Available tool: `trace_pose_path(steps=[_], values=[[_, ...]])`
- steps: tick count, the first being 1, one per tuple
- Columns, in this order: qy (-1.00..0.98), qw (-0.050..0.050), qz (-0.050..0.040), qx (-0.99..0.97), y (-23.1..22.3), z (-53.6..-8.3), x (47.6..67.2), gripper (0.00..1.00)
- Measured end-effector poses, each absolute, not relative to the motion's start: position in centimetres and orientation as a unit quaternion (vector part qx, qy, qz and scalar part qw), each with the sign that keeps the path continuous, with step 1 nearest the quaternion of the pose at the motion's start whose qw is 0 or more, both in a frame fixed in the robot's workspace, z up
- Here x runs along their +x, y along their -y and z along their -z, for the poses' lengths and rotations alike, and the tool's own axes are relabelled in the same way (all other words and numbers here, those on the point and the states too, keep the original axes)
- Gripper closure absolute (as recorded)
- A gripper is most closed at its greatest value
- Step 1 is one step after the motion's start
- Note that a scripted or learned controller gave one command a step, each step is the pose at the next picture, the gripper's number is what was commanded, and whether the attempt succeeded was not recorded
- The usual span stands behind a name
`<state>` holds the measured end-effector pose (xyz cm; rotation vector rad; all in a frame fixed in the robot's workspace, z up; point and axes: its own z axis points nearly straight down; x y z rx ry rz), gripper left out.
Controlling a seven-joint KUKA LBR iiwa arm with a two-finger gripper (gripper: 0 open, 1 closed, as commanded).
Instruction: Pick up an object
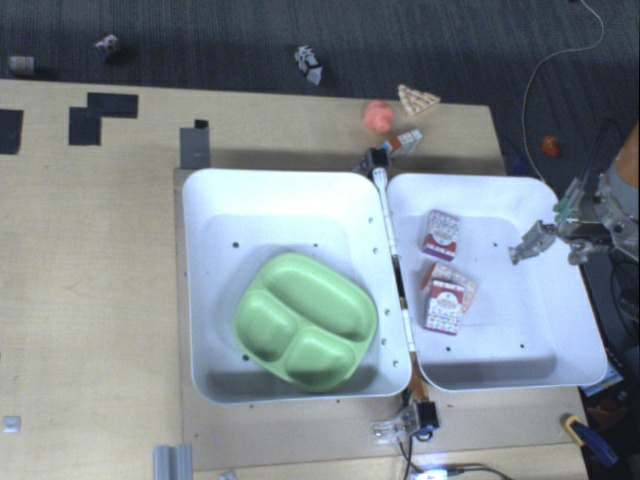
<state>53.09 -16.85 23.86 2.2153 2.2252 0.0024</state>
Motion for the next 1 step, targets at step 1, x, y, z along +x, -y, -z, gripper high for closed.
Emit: trace_pose_path(steps=[1], values=[[-0.709, 0.000, -0.0006, 0.706, 10.99, -12.39, 53.19, 0.00]])
